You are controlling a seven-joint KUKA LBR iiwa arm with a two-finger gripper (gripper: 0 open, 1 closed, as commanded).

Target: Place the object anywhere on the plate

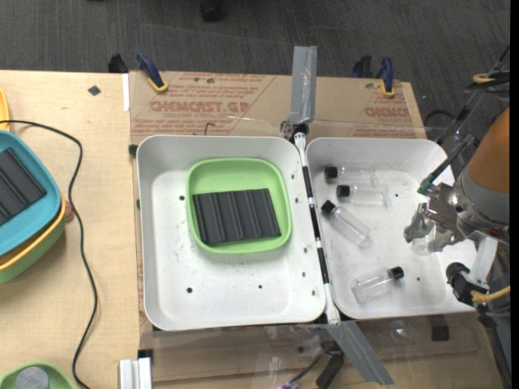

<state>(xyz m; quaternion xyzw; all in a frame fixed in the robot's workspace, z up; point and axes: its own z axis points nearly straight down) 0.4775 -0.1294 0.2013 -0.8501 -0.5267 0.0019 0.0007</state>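
Dark grey carpet (pixel 243 23) lies behind a pale wooden bench (pixel 65 298) topped with cardboard (pixel 243 100).

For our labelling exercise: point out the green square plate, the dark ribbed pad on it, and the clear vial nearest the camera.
green square plate (pixel 237 173), camera view, far rim
dark ribbed pad (pixel 237 215), camera view, centre
clear vial (pixel 375 283), camera view, glass body

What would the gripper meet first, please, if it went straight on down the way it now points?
Most likely the bare white floor of the right bin. The gripper hangs over its right side, pointing down, and no vial seems to lie under it; the nearest vial lies left and nearer the camera. Depth is hard to judge from this slant.
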